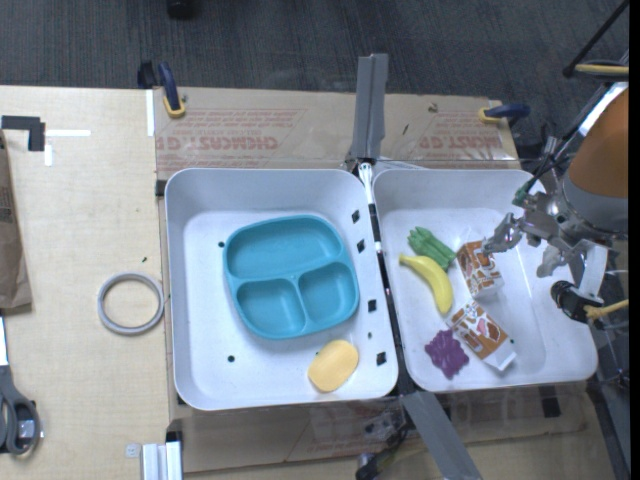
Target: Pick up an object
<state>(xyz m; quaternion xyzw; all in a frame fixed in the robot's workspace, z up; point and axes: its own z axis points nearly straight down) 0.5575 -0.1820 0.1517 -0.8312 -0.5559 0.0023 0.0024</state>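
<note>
My gripper (525,251) hangs over the right side of the right bin (560,353), open, with nothing between its fingers. Its left fingertip (499,238) is just above the top right corner of an orange and white packet (479,268). Left of that packet lie a yellow banana (431,280) and a green vegetable (430,240). Nearer the front edge lie a second orange and white packet (484,333) and a purple bunch of grapes (445,353).
The left bin (190,268) holds a blue divided tray (292,276) and a yellow lemon-like piece (333,365). On the bench to the left are a grey ring (130,301) and scissors (15,420). A divider wall (375,268) separates the bins.
</note>
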